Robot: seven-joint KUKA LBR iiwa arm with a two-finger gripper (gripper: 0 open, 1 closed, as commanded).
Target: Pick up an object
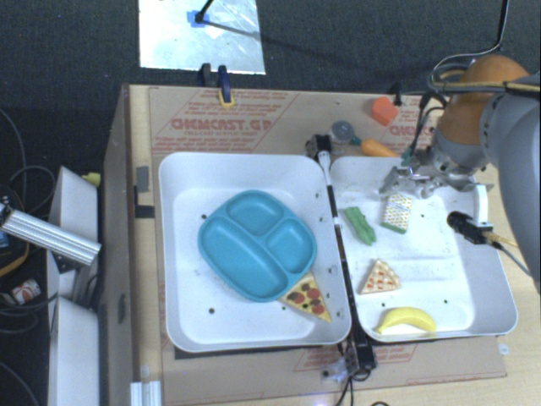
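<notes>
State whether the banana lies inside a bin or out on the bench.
Inside. The banana lies on the floor of the right bin, by its near rim, close to the sandwich wedge.

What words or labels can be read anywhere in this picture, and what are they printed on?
"CHEMCAST GP", as far as it reads, in red on the brown board behind the left bin.
More red print lies along that board's back edge and front edge; too small and blurred to read.
The blue tray, the pizza slice, the banana and the other toys carry no text I can make out.
</notes>
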